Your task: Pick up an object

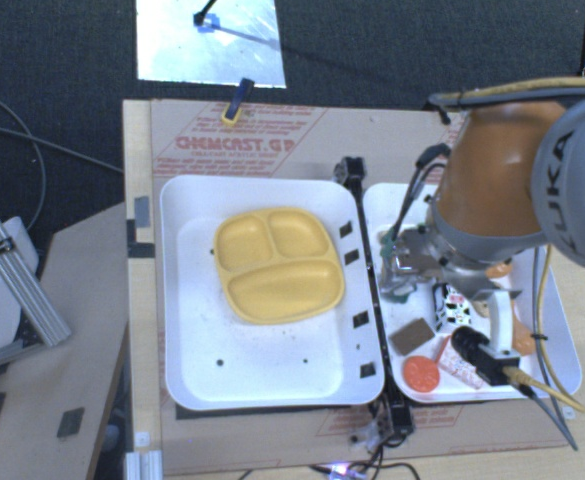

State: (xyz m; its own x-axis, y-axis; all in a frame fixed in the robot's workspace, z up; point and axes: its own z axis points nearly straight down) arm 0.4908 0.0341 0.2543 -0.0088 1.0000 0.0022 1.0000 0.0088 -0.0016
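Observation:
My gripper is low over the left part of the right bin, mostly hidden beneath the grey and orange wrist. Just below it in the view lie a brown square piece and a red-orange disc. A black-and-white spotted object sits to its right, beside an orange-and-white object. A pink patterned piece lies near the bin's front edge. Something small and greenish shows right under the gripper; I cannot tell whether it is touched.
The left bin holds a yellow divided plate in its upper middle. A black divider strip runs between the bins. The arm covers the back half of the right bin.

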